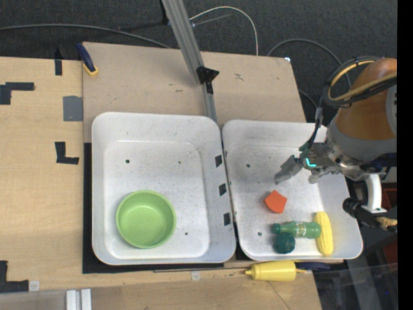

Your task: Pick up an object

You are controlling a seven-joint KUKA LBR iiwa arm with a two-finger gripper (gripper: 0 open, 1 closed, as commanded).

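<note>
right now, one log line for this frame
gripper above right bin | holds nothing seen | orange block below it, apart | green bottle, banana near front wall | green bowl in left bin

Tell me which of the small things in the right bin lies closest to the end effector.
The orange block. It sits just below the end effector, while the green bottle, dark green lump and yellow banana lie farther toward the bin's front edge.

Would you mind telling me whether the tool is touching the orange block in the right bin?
Apart. The camera view shows the tool hovering above and to the right of the orange block, with bare white bin floor plainly visible between them.
</note>
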